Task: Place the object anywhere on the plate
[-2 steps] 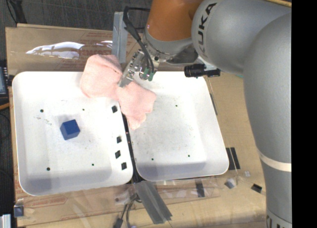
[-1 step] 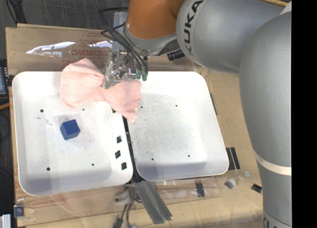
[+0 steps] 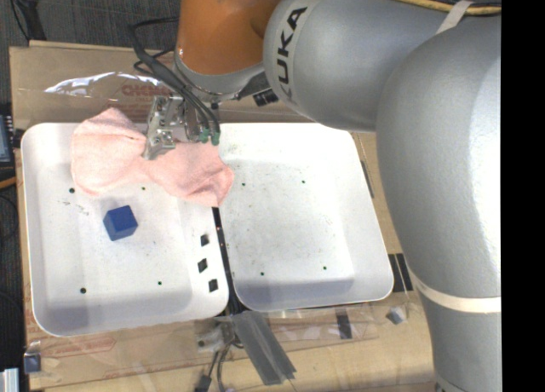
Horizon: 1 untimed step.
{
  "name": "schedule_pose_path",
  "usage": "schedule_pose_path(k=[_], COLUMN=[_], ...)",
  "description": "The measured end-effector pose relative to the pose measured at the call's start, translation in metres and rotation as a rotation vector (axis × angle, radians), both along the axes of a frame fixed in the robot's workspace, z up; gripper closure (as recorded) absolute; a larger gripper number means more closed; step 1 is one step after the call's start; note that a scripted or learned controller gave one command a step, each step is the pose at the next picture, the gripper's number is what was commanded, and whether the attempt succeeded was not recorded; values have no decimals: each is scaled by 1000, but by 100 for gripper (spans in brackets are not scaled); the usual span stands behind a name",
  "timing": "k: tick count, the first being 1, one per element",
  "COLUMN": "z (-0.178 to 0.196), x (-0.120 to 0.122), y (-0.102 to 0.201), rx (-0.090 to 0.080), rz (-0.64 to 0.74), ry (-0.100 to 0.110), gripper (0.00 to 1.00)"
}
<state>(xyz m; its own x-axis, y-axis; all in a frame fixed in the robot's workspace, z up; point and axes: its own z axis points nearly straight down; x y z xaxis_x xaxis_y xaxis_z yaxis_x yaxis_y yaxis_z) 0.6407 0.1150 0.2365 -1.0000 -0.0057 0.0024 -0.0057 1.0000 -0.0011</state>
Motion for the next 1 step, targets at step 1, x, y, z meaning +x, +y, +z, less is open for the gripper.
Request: schedule_pose_path(k=[1], z=[0], x=[0], y=[0], rx=[0], rz=[0], ry=[-1], gripper=[0])
